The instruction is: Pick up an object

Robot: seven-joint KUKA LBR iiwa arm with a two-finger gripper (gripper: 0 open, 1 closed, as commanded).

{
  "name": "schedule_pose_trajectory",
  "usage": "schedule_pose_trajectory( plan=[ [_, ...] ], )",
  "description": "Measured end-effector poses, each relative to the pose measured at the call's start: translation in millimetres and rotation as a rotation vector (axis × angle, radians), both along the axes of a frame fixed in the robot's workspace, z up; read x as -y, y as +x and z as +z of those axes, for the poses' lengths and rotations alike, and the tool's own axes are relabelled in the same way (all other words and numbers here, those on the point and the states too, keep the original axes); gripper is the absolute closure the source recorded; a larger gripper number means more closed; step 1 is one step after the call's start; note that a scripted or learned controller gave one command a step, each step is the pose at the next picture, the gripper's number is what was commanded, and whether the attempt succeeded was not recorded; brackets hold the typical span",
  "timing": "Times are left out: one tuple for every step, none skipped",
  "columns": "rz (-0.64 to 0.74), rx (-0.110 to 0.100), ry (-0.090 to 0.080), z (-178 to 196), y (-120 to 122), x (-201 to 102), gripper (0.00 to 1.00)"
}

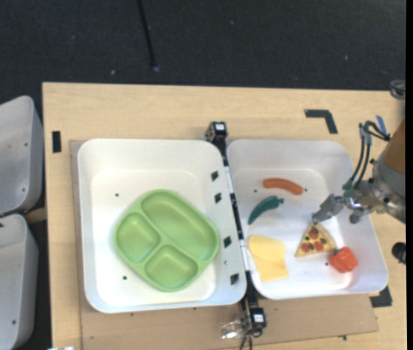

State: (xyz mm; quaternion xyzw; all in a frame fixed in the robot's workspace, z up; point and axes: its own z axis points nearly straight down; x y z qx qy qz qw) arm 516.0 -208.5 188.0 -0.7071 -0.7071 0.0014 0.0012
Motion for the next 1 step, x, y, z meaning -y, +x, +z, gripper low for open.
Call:
schedule_pose_trajectory(
  plan=[
    [-0.001,0.001,0.000,-44.4,-4.3,-4.2,0.00]
  ],
)
